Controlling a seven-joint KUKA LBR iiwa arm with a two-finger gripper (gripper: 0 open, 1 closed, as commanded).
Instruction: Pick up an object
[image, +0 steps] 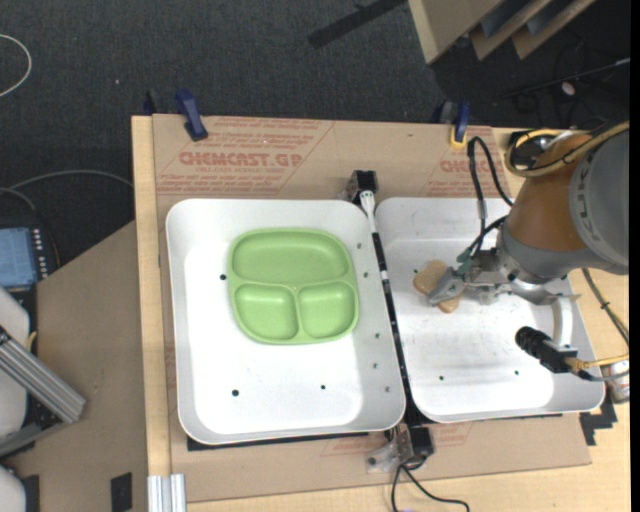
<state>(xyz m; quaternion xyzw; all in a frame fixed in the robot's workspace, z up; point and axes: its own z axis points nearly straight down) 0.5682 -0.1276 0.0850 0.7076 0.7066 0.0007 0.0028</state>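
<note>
Reaching in from the right, the grey arm (590, 215) with its orange band hangs over the right bin (480, 385), and its gripper (456, 288) sits low at the bin's upper left part. A small tan object (430, 279) lies there on the white floor, just beside the gripper tip and partly covered by it on its right side. What the object is cannot be made out; it reads as a rounded tan lump with a browner bit below. Whether the gripper is spread or closed on it cannot be told, as the wrist body and dark cables hide the tip.

Nothing else lies near the object in the right bin. The left bin (190, 300) holds a green divided plate (293, 283) with one long compartment and two smaller ones, set toward the bin's upper middle. The raised rims where the two bins meet stand between plate and object. Both bins rest on a brown board (250, 150) printed with red lettering, pinned by a blue clamp (190, 115) at its far edge. The arm's upper part is cut off at the right.
</note>
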